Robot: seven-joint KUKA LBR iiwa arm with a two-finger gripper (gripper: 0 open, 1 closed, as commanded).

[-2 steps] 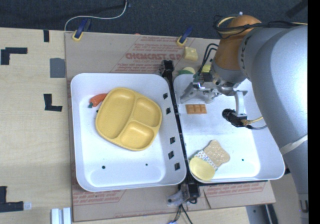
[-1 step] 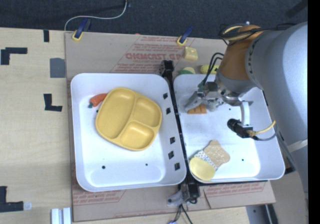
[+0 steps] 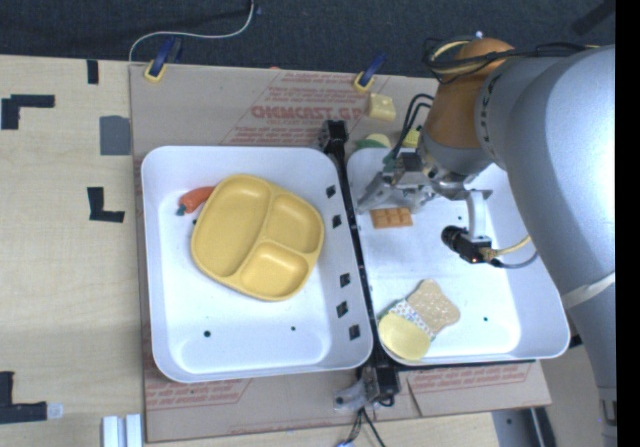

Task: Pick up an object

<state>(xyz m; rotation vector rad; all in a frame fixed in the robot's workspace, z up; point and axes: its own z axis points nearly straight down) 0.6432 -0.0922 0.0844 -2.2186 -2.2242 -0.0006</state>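
Note:
My gripper (image 3: 393, 197) hangs low over the back left part of the right bin (image 3: 520, 330), its fingers spread open. Just in front of its fingertips a small brown waffle-like piece (image 3: 392, 219) lies flat on the bin floor, not held. Behind the gripper a pale green object (image 3: 373, 143) peeks out at the bin's back edge. A tan and yellow sponge-like object (image 3: 420, 320) lies near the right bin's front left corner. The left bin (image 3: 170, 335) holds a yellow divided plate (image 3: 258, 237) and an orange carrot-like piece (image 3: 194, 199) beside the plate's back left.
The grey arm (image 3: 560, 155) covers the right bin's back right side. A black divider (image 3: 348, 235) runs between the bins. A small yellow block (image 3: 381, 107) sits on the cardboard behind the right bin. A white cable (image 3: 235, 5) loops at the back.

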